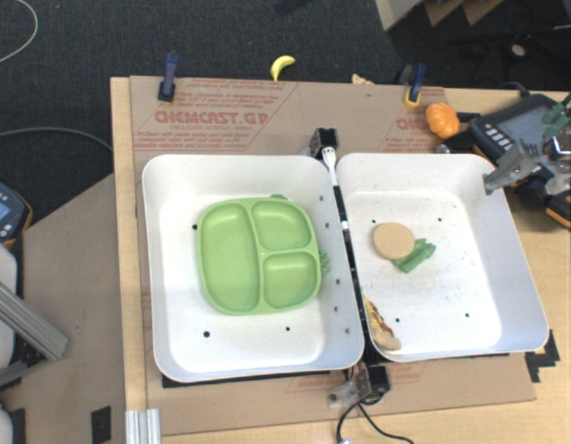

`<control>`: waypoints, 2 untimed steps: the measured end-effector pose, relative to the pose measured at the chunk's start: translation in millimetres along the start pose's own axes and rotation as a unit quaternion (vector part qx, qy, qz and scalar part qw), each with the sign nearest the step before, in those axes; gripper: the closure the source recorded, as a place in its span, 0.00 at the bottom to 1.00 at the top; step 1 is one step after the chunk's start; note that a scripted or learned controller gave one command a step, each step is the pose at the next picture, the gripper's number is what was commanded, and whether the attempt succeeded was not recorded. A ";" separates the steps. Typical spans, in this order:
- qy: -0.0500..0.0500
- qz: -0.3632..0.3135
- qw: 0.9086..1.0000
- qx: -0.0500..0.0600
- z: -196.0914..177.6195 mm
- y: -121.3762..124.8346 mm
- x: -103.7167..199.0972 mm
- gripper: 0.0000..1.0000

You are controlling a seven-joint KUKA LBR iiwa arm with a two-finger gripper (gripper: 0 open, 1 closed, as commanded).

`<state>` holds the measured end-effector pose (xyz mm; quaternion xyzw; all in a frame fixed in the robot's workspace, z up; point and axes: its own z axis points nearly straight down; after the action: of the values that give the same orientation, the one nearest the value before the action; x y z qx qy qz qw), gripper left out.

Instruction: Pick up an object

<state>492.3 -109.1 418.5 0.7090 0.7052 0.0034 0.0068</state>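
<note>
Cut off at the right edge: end effector (553, 151), a grey metal piece jutting left over the rim of the right bin (507, 239), fingers too blurred to read. Partly tucked under the tan disc (393, 240): a green object (415, 255), shape unclear. Wedged against the right bin's lower left wall: a small tan and brown item (379, 326), too small to identify. Peeking from behind the green divided plate (259, 253) at its right rim: a green sliver, mostly hidden. Cropped at the left edge: a dark device (6, 213) and a grey bar (26, 320).
</note>
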 end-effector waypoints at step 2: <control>0.001 -0.002 1.000 0.001 -121.8 -10.8 -20.1 0.00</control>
<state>479.6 -128.6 540.3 0.7076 0.7066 0.0028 0.0053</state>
